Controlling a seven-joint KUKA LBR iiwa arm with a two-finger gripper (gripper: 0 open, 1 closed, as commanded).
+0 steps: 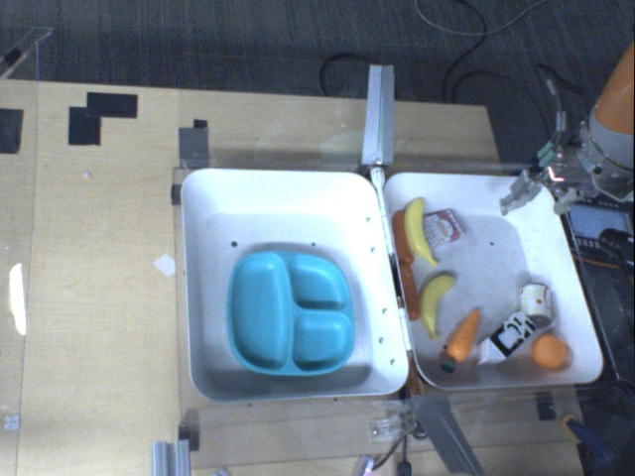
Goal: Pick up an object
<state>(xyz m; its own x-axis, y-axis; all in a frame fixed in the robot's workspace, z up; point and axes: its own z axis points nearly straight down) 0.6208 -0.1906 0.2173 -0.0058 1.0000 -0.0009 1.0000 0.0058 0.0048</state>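
I see the gripper at the right bin's far-right corner — finger state unclear. Nothing picked yet — carrot, bananas untouched.

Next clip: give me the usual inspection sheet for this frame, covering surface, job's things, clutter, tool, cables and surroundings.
Surface: wooden bench bearing two white bins side by side, left bin and right bin.
Job's things: in the right bin, two bananas, a carrot, an orange, a long red item by the left wall, a small packet, a white cup, a black-and-white item.
Clutter: blue divided plate in the left bin.
Tool: tool over the right bin's far right corner, nothing between its fingers; open or shut unclear.
Cables: loose cable on the floor beyond the bench.
Surroundings: dark carpet.
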